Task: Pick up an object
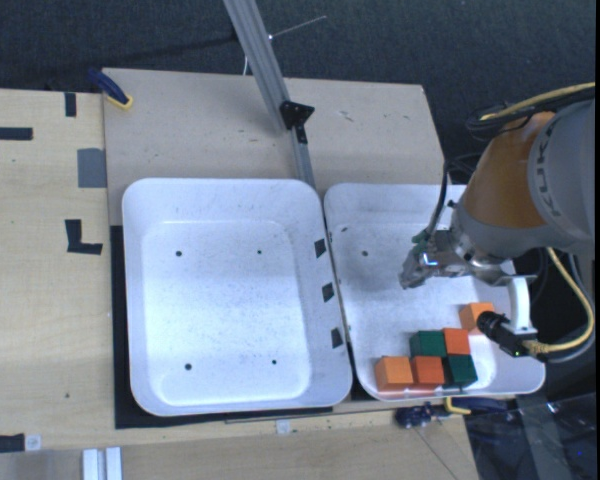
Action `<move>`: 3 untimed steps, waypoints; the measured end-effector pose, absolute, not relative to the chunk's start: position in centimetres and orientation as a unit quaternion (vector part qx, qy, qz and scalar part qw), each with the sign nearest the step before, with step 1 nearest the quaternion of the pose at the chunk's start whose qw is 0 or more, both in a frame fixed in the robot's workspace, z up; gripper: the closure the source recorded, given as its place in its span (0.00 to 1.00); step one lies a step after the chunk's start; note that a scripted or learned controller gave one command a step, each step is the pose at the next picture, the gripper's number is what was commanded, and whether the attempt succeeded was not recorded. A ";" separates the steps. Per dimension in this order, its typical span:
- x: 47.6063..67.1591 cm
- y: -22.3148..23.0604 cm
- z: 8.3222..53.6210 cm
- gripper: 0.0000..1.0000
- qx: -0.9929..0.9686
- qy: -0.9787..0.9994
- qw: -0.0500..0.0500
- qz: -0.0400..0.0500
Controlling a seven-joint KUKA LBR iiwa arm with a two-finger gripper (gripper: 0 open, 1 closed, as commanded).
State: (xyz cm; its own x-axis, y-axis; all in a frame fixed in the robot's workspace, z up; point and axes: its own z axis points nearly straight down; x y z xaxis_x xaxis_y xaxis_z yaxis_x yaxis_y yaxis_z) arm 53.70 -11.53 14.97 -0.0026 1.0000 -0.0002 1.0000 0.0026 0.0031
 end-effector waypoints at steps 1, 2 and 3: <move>52.9 -12.1 20.2 1.00 0.707 0.708 0.002 0.001; 53.0 -12.9 24.8 1.00 0.707 0.708 0.002 0.001; 54.5 -8.8 24.2 1.00 0.705 0.709 -0.001 0.000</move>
